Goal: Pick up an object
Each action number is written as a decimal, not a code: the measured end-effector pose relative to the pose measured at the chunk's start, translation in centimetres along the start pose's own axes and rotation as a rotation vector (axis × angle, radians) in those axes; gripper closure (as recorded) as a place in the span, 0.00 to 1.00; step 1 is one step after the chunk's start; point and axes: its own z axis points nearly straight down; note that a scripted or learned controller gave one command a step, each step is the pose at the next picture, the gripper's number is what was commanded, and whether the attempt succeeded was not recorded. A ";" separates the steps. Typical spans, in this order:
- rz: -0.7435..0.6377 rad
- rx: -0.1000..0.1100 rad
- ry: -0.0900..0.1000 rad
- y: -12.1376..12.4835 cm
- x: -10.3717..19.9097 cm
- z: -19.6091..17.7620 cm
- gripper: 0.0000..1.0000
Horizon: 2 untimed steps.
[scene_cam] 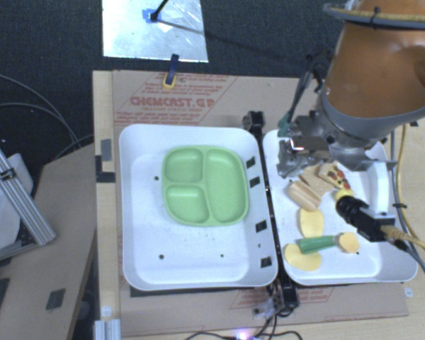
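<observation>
green, one divided tray (202, 186); two white bins (142, 211).

The arm (382, 55) hides the right bin's (393, 261) far end; its jaws are unreadable.

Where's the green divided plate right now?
The green divided plate lies in the left white bin, around its middle, across the divider from the right bin with the toy food.

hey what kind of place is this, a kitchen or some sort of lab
Most likely a robotics lab bench, not a kitchen: a grey and orange arm hangs over two white bins, one holding a green divided plate, the other toy food pieces, all on cardboard with loose cables nearby.
</observation>
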 end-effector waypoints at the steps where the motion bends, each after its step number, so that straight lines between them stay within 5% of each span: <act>1: -0.002 -0.003 0.000 0.1 0.1 -0.1 0.00; 2: -0.005 -0.006 0.001 0.2 0.1 -1.2 1.00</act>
